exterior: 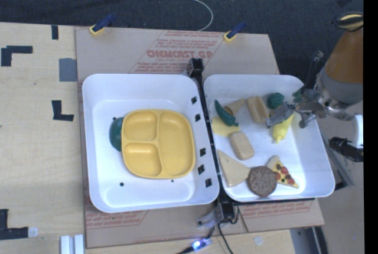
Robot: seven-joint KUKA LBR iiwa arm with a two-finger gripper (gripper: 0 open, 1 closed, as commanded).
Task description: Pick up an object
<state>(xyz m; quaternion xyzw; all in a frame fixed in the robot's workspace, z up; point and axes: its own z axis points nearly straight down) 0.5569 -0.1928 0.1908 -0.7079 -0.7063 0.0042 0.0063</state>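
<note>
Camera view, from above the worktop (35, 129): my pincer (290, 114) hangs over the right bin (322, 158), fingers spread and grasping nothing, just above a yellow toy (282, 128) near the far right corner. A yellow plate (158, 143) fills the left bin (94, 146).

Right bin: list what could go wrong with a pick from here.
1. The toys in the right bin lie crowded, so closing on the yellow piece under the gripper may nudge the green toy or the tan roll.
2. The gripper works close to the bin's far wall and may clip it.
3. The pizza slice and brown cookie lie flat and may be hard to grip.
</note>
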